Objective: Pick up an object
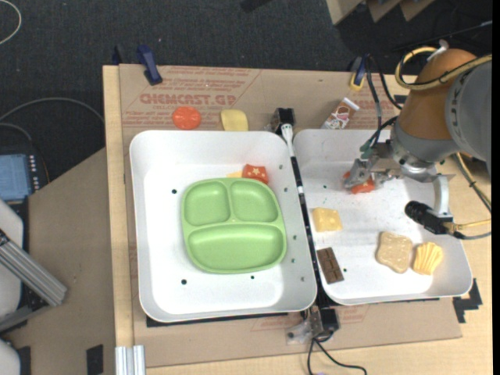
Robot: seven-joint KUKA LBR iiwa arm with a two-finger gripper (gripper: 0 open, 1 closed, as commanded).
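- Gripper (pixel 363 176) low over the far part of the right bin (pixel 367 287), right above a small red-orange piece (pixel 361 187); finger state impossible to tell.
- Green divided tray (pixel 232 225) in the left bin (pixel 156 272).
- Tan piece (pixel 394 251) near right.

bench clutter around the two bins

a cardboard sheet (pixel 234 88) printed in red fills mid-frame under the bins. on it near the upper middle lie an orange disc (pixel 187 118) and, just beside it to the right, a yellow piece (pixel 233 120). a blue clamp (pixel 148 63) grips the sheet's top edge, upper left. a small red-and-white packet (pixel 339 116) lies tilted, upper right of centre. at far left sits a blue screen (pixel 14 176), with a metal rail (pixel 31 276) at lower left.
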